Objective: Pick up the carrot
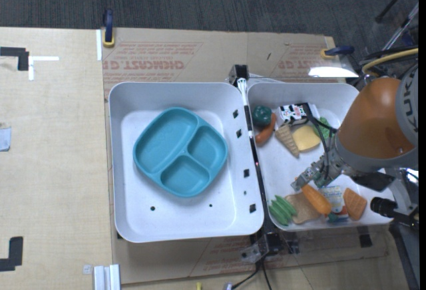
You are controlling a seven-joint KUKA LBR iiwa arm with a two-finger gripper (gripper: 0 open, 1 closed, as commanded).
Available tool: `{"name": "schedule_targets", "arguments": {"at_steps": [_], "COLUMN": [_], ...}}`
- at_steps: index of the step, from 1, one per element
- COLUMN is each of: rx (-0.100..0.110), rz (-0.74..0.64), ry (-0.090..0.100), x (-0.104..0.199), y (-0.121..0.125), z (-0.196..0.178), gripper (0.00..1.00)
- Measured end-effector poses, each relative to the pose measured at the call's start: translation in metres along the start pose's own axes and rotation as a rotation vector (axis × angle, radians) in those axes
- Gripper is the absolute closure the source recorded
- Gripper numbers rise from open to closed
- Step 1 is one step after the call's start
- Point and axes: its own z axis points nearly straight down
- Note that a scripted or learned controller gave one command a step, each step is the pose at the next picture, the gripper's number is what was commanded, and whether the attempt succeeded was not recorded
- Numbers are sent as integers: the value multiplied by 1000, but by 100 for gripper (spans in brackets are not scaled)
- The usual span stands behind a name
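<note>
Gripper (311, 175) hovers lower right of frame, just above the orange tapered plastic carrot (317, 199); finger state cannot be told. Carrot not yet lifted; grasp remains.

I see a teal three-compartment plastic plate (180, 160) in the left white bin (120, 169), and green pea pods (282, 209) in the right white bin (273, 92).

A blue three-compartment plastic plate (180, 151) lies in the left white bin (126, 215). In the right white bin (266, 92), the orange carrot (316, 199) lies near the front wall (just right of the green pea pods (282, 209)), with the yellow cheese wedge (307, 139) behind it.
</note>
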Motion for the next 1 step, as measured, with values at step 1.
{"name": "schedule_targets", "arguments": {"at_steps": [1], "rx": [12], "rz": [134], "ry": [10], "x": [66], "y": [36], "z": [-83], "gripper": [100]}}
